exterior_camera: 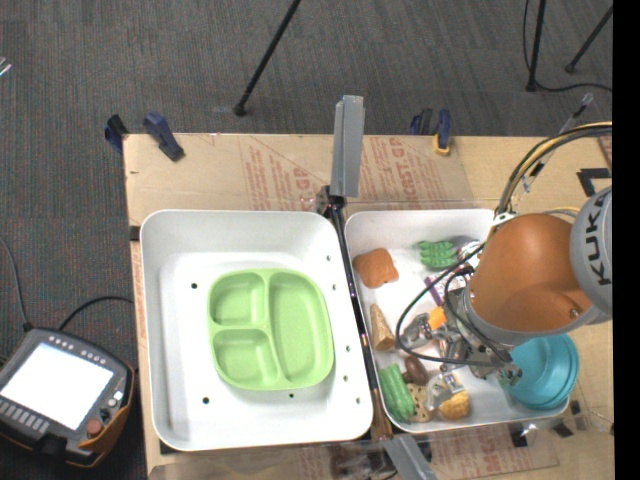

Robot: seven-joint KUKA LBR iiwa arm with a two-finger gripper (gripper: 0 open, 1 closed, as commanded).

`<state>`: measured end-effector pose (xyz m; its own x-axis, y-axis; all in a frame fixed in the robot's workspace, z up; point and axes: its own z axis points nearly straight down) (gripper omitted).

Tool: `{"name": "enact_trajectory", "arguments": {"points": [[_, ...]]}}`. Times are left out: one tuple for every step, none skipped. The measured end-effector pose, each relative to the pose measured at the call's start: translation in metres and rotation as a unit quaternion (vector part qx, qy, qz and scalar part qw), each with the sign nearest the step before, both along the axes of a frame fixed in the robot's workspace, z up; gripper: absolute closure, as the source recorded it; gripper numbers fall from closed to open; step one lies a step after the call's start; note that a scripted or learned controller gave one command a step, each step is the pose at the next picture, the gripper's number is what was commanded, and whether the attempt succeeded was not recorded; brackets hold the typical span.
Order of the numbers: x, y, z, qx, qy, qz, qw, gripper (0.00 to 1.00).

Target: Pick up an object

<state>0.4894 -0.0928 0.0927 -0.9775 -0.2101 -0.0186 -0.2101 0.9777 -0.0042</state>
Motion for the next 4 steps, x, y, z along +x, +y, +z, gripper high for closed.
{"name": "enact_trajectory", "arguments": {"points": [[0.009, 0.010, -0.002, -0.0001, 0.007, -0.040, 0.9992, 0.00], [0.032, 0.012, -0.004, 0.0016, 0.009, -0.099, 0.9951, 0.00], [0.044, 0.008, -0.003, -0.0004, 0.008, -0.196, 0.9806, 0.00], [0.122, 0.012, -0.003, 0.0019, 0.007, -0.109, 0.9941, 0.00]]}}
